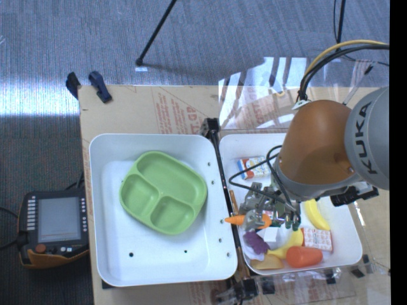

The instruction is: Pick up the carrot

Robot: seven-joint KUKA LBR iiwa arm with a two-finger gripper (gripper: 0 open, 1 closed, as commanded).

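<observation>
Grey ribbed flooring surrounds a cardboard-topped bench carrying two shallow white bins, a left bin and a right bin, with a handheld control pendant on the floor to the left. Over the right bin the arm reaches down, and its gripper sits low at the bin's left wall. The carrot lies at the finger tips, its pointed end poking left across the divider between the bins; whether the fingers actually pinch it or how far apart they stand cannot be told. Just below the fingers is a purple item, beyond it a yellow piece and a red-orange item. Right of the fingers lies a banana. Well left of them, in the left bin, a green divided plate rests tilted.
</observation>
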